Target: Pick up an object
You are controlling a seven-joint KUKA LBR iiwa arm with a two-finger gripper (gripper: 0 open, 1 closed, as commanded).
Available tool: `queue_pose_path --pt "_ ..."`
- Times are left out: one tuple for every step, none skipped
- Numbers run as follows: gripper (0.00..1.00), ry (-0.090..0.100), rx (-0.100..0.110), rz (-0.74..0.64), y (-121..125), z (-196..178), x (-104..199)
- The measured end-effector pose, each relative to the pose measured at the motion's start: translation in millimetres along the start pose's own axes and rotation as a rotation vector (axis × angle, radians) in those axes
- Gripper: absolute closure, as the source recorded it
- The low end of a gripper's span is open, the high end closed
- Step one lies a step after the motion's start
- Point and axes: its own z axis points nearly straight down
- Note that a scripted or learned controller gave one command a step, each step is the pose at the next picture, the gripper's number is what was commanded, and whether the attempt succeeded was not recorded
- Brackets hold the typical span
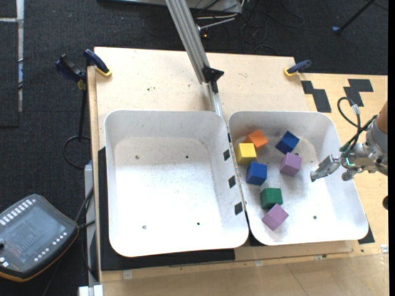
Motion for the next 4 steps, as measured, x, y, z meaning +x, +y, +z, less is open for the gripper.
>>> queue_pose_path --pt "0.00 -0.001 -0.003 0.001 0.7 -1.4 -0.2" --pt "0.00 0.000 0.001 0.002 4.7 43.4 -3.6" --pt "0.00 0.000 0.002 0.001 4.4 88.0 2.6" --pt "0.00 -0.001 -0.001 0.001 4.6 107.0 3.0"
